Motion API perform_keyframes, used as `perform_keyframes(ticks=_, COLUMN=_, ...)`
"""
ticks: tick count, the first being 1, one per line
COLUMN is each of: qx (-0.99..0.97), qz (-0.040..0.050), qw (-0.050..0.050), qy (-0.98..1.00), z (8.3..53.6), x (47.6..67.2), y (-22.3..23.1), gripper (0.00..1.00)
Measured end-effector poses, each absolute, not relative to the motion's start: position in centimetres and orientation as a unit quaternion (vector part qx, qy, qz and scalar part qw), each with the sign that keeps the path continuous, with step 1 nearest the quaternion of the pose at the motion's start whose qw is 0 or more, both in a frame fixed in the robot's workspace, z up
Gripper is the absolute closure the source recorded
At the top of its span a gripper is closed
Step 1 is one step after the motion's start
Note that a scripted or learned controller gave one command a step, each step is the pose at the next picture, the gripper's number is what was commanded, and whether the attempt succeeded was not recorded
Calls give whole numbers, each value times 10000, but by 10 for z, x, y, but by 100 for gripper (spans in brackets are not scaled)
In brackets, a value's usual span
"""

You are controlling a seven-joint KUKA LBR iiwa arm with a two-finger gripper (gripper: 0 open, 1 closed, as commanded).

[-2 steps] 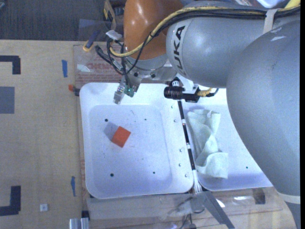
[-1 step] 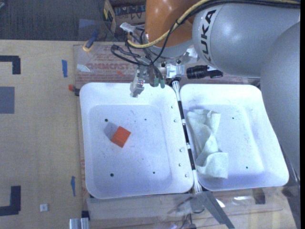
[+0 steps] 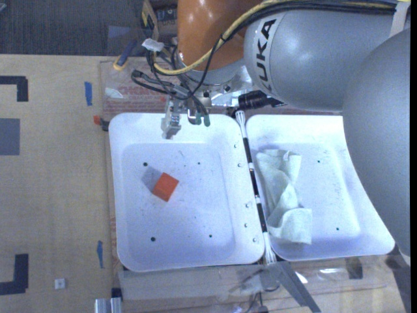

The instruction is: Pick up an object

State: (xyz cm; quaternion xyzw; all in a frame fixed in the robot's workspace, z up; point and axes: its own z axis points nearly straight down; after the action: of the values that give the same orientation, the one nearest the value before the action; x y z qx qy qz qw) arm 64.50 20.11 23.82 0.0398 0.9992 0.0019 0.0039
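— Camera view from above: where is the block [image 3: 165, 187]?

— Orange, lying on the floor of the left bin [image 3: 130, 240], a little toward nine o'clock of its middle, with a grey shadow touching it at ten o'clock.

— And the gripper [image 3: 183, 119]?

— At twelve o'clock of that bin, over the back rim, well apart from the block. Its fingers stand a little apart with nothing between them (cables crowd the wrist above).

— The right bin [image 3: 365, 240]?

— A crumpled white cloth [image 3: 285, 194] lies there, along its nine o'clock side.
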Motion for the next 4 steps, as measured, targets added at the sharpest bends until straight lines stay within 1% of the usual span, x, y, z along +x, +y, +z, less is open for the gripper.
perform_keyframes(ticks=1, qx=1428, qz=15, qw=36, qy=9897, z=277, x=627, y=169, gripper=100)
perform_keyframes(ticks=2, qx=1015, qz=12, qw=17, qy=9948, z=226, x=621, y=226, gripper=100)
perform_keyframes(ticks=3, qx=1260, qz=23, qw=44, qy=9920, z=242, x=642, y=227, gripper=100)
perform_keyframes(ticks=4, qx=73, qz=14, qw=30, qy=10000, z=236, x=643, y=226, gripper=100)
